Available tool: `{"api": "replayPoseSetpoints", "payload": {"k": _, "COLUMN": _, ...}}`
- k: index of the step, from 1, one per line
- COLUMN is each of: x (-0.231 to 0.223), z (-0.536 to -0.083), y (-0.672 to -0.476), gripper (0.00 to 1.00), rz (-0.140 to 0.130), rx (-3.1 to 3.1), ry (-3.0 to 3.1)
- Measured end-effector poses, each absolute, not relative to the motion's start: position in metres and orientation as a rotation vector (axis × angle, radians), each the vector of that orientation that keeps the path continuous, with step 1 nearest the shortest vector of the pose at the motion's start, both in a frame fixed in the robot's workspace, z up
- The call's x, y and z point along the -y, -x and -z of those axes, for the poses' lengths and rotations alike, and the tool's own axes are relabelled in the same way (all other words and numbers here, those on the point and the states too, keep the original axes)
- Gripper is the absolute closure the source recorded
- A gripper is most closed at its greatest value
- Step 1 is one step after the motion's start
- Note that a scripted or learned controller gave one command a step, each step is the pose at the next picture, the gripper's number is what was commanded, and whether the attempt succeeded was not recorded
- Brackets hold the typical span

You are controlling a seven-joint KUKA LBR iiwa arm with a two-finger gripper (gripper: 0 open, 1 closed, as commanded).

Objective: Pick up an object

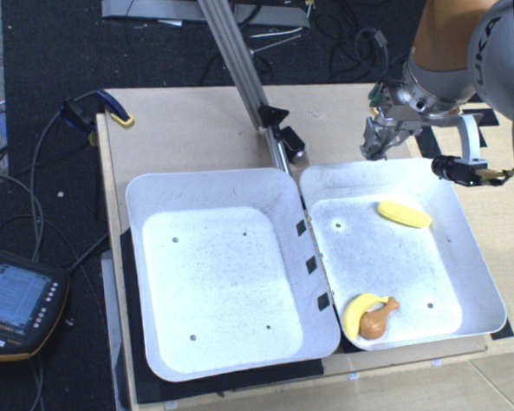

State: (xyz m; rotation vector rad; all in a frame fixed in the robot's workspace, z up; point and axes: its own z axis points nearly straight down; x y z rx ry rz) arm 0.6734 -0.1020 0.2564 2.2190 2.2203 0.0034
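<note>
The right bin holds three things. A yellow corn cob lies near its far side. At the near left corner a yellow banana curls around an orange-brown chicken drumstick, the two touching. My gripper hangs above the bin's far rim, up and left of the corn cob, well apart from all three objects. Nothing shows between its fingers.
The left bin sits beside the right one, divided by a rim with black clips. A slanted metal rail crosses behind the bins. A blue-and-yellow clamp grips the bench's far left corner. A teach pendant lies off the bench.
</note>
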Motion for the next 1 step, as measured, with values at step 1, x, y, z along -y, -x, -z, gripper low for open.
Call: {"api": "replayPoseSetpoints", "payload": {"k": 1, "x": 0.0545, "z": -0.2610, "y": -0.6744, "gripper": 1.00, "rz": -0.001, "rx": -2.226, "ry": -2.218}}
